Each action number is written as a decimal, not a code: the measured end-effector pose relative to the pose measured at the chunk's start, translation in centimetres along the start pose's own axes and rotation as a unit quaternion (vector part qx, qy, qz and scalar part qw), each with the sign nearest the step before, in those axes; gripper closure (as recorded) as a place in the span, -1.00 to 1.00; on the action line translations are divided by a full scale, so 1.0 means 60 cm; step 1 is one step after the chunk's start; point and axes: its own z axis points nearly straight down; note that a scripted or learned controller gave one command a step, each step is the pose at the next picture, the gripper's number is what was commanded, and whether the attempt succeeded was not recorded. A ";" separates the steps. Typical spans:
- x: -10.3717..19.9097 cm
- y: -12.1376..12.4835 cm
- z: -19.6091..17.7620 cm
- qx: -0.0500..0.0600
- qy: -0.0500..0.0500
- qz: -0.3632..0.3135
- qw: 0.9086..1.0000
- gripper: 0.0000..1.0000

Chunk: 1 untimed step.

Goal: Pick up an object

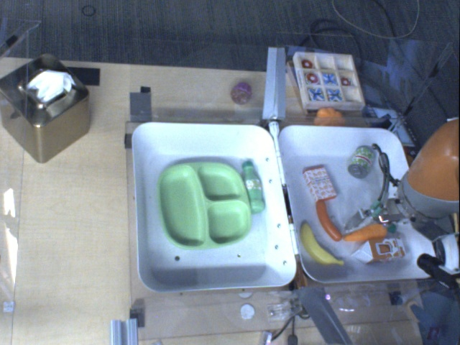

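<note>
1. While the arm works on the right, the left bin (144, 214) keeps a green tray (205, 203) flat at its middle, a green bottle (252, 186) lying against the tray's right edge.
2. In the right bin (338, 139), loose pickings lie well spread: a red packet (319, 182), a can (361, 161), a banana (318, 245), a red sausage (328, 220), a carrot (366, 232) and a small carton (388, 249).
3. The gripper (379, 214) hangs low just over the carrot, seemingly the chosen target; whether it is clenched or released cannot be told, and nothing visibly sits in its grasp.
</note>
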 end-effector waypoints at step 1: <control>0.058 -0.006 0.007 -0.006 -0.003 0.021 1.000 -1.00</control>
